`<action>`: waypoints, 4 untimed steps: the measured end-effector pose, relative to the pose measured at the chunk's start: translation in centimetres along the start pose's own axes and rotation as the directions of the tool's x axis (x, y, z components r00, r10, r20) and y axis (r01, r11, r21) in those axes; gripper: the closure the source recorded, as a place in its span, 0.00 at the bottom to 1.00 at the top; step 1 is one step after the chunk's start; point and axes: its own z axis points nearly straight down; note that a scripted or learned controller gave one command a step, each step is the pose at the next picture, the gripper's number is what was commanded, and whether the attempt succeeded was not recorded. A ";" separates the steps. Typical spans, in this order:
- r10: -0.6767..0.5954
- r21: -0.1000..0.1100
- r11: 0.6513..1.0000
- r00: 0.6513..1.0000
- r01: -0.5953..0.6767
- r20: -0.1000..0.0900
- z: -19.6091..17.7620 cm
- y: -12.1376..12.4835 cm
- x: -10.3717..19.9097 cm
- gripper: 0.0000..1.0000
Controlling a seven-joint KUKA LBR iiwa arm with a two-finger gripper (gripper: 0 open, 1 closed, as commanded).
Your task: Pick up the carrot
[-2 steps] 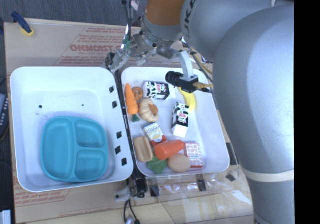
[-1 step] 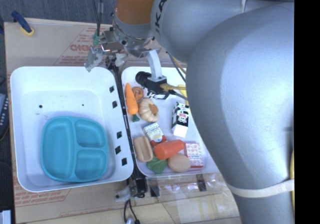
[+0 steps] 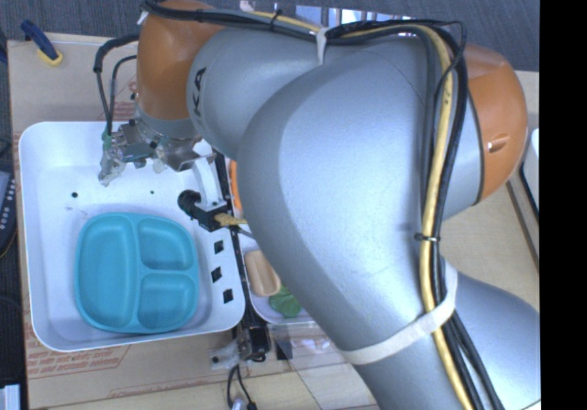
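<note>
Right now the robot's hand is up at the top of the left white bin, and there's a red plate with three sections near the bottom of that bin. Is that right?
Not quite. The plate is blue, not red. The camera view shows it lying in the lower part of the left bin, split into three sections. The gripper is indeed at the top of that bin, above the plate.

I could make out just an orange sliver of the carrot [image 3: 235,181] in the right bin, mostly hidden behind the grey arm.
</note>
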 end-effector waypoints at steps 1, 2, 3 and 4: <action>-0.456 -0.012 0.890 0.890 0.456 0.008 -4.9 -6.2 -1.8 0.00; -0.379 -0.018 0.925 0.925 0.379 0.009 2.6 -5.8 6.0 0.00; -0.380 -0.019 0.925 0.925 0.381 0.014 2.0 -5.5 5.6 1.00; -0.207 -0.011 0.978 0.978 0.207 0.009 -4.6 -2.9 3.8 1.00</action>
